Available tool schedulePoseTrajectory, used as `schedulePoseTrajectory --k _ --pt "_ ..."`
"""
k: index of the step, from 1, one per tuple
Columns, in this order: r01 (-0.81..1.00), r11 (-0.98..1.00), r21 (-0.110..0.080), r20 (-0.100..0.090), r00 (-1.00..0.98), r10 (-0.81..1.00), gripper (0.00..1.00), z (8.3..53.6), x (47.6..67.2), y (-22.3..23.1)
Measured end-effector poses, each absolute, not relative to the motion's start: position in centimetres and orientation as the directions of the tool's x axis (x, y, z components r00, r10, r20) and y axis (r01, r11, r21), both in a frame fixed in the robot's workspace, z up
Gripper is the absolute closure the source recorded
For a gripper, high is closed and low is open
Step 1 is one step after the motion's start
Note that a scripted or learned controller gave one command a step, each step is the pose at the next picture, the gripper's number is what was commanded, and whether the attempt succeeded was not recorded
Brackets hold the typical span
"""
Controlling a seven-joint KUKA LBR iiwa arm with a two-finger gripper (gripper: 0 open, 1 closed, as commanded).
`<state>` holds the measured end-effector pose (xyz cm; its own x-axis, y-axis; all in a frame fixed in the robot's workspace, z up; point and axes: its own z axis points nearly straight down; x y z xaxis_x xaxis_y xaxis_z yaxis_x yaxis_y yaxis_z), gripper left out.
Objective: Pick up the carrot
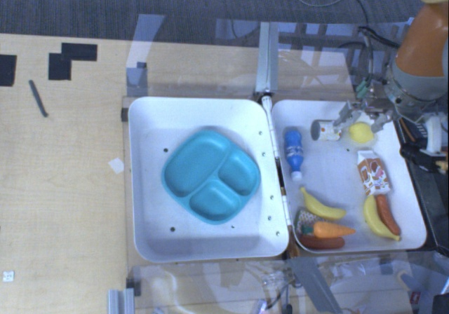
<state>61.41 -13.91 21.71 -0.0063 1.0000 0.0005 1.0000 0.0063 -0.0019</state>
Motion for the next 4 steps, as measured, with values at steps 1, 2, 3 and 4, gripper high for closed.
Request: schedulePoseTrajectory --k 1,2,3,4 --pt "0.947 -0.322 0.001 -0.001 0.322 0.947 0.00 33.9 62.9 -19.1" --pt "0.818 -0.575 -0.001 -0.002 0.575 0.818 0.00 32.9 64.2 -19.6" --pt "0.749 -0.663 0.006 0.004 0.663 0.749 0.00 12.6 59.6 -16.2" --pt "0.785 -0.619 0.004 0.003 0.619 0.785 0.00 23.7 53.5 -14.9"
